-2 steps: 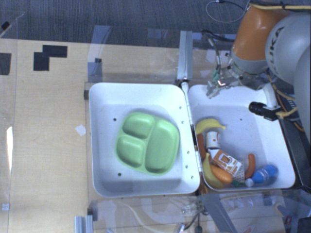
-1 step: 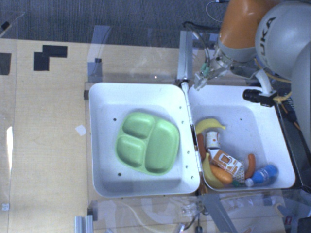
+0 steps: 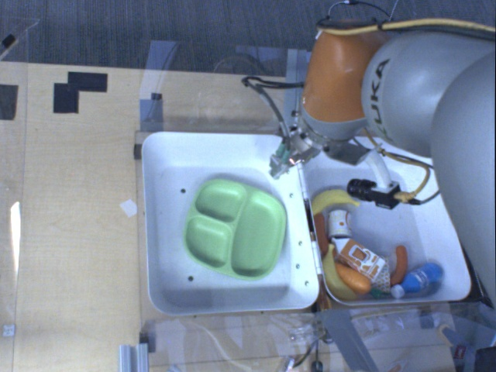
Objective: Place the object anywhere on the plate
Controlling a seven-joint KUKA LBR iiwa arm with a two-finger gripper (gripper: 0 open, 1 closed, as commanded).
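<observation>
Fingers hover at the bins' divider, grip state unclear; green plate lies below-left, banana right.

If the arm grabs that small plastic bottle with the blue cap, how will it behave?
The bottle lies on its side, so it may roll when nudged. It looks small and clear, probably light. Its smooth rounded body could slip between fingers.

A green divided plate lies in the left bin; the end effector hangs above the wall between the bins; the right bin holds a banana, a hot dog and a blue bottle.
</observation>
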